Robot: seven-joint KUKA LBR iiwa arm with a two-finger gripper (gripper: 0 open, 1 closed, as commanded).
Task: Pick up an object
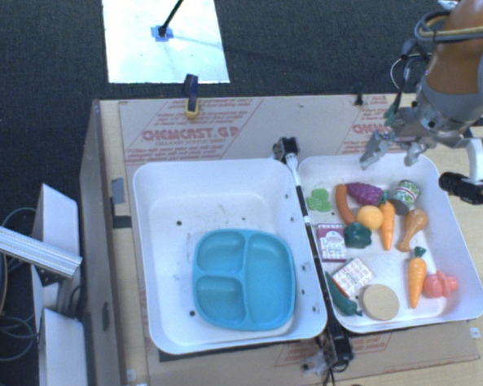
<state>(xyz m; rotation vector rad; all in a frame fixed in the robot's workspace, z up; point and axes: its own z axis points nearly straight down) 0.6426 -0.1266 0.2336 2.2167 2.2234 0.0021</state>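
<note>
The right bin (pixel 466 256) holds several toy foods: a purple eggplant (pixel 365 193), a small can (pixel 405 194), a yellow lemon (pixel 369 217), an orange carrot (pixel 388 225), a brown drumstick (pixel 412 227), a second carrot (pixel 416 276) and a round cracker (pixel 380 302). My gripper (pixel 392 154) hangs over the bin's far edge, above and just behind the eggplant and the can. Its two fingers are spread open with nothing between them.
The left bin (pixel 160 201) holds a blue divided plate (pixel 243 279). In the right bin also lie a green leaf (pixel 318 199), a dark green pepper (pixel 357 236), two small boxes (pixel 331 242) and a pink toy (pixel 440 284). A black clamp (pixel 286 149) sits between the bins.
</note>
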